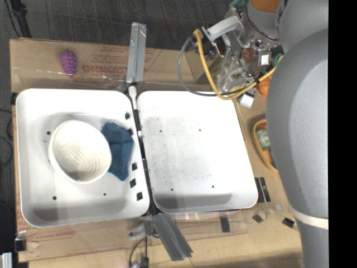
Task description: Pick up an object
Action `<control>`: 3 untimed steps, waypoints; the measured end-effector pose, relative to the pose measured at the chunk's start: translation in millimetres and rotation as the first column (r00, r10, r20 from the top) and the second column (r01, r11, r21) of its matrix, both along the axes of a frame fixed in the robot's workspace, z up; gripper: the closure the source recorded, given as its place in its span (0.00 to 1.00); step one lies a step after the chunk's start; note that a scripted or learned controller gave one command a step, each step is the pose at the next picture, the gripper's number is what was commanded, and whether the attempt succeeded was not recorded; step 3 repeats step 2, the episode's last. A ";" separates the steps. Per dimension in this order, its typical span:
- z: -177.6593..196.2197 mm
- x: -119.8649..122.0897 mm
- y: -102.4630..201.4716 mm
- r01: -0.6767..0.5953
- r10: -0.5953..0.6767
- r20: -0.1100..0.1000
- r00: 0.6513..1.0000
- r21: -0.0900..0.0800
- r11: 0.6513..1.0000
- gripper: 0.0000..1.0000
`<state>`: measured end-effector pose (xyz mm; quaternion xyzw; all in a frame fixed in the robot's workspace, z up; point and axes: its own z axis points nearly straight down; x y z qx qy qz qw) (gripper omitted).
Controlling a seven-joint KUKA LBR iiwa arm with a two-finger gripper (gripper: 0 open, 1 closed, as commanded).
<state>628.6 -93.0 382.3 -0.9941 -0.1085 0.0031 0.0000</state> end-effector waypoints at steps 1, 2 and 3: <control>-193.1 3.4 55.3 0.007 -0.007 -0.002 1.000 0.001 1.000 1.00; -17.0 -54.8 14.4 0.002 -0.002 0.005 1.000 0.003 1.000 1.00; -17.0 -54.8 14.4 0.002 -0.002 0.005 1.000 0.003 1.000 1.00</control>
